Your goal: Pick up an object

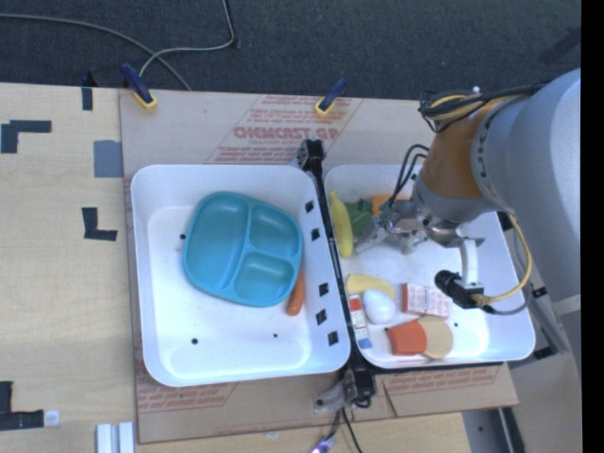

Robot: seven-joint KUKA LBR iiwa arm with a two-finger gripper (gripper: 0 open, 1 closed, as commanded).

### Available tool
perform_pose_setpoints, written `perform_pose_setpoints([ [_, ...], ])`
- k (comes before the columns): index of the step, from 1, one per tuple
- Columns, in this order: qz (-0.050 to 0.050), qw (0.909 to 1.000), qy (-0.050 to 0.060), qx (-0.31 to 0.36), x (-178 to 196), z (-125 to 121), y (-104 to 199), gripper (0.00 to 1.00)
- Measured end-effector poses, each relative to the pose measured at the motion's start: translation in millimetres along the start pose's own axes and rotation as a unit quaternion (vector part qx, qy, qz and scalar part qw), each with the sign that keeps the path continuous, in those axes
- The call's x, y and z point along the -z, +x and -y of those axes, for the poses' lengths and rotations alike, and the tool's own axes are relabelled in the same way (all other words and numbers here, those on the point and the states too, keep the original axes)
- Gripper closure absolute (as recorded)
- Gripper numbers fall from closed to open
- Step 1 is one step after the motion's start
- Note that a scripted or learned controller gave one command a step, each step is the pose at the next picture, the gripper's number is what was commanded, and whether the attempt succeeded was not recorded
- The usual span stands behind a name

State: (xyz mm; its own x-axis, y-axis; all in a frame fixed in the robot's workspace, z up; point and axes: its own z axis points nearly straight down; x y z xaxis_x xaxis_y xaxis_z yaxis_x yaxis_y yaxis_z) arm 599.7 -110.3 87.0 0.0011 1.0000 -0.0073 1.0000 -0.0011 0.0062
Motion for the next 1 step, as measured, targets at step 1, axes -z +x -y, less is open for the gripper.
perform_pose_setpoints([
  [1, -0.003, 1.0000, 0.003, 0.001, 26.8, -62.0, -26.9, 0.00],
])
